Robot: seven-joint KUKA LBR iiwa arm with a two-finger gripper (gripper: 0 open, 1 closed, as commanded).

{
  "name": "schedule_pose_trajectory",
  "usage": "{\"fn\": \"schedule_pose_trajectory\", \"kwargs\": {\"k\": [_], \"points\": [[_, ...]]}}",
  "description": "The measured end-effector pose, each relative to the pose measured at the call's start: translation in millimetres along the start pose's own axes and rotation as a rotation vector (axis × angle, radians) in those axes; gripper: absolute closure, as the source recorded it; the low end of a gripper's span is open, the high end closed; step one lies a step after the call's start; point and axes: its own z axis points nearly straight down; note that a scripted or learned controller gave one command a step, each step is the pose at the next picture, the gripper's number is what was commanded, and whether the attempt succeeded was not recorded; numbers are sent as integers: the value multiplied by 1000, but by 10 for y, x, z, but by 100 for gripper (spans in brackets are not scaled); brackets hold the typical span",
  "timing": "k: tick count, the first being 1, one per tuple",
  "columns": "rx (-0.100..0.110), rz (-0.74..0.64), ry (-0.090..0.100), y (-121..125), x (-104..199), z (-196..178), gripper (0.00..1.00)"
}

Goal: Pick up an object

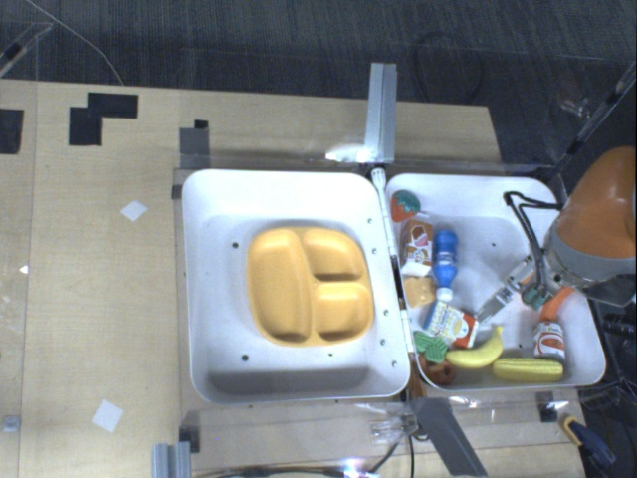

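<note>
On the left we have the left bin (199, 297), which carries a yellow divided tray (309, 284) lying flat in its middle. Moving across the shared wall, the right bin (478, 189) holds the clutter along its left side and front edge: a small carton (417, 242), a blue bottle (445, 250), a green piece (430, 346), a banana (479, 352), a longer yellow piece (527, 368) just beside it, and at the far right an orange-capped bottle (548, 327). The gripper (501, 302) sits low over the bin's middle, near the banana; we cannot tell whether its jaws are apart or together, and nothing shows between them. We would pick the banana as the likeliest target: it looks like a light toy, probably smooth and a little slippery. We judge the best hold to be across its narrow middle, since the curved ends could squirt out.
</note>
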Motion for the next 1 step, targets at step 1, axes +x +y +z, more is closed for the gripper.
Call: {"fn": "schedule_pose_trajectory", "kwargs": {"k": [1], "points": [[0,52,0,601,-616,26,0]]}}
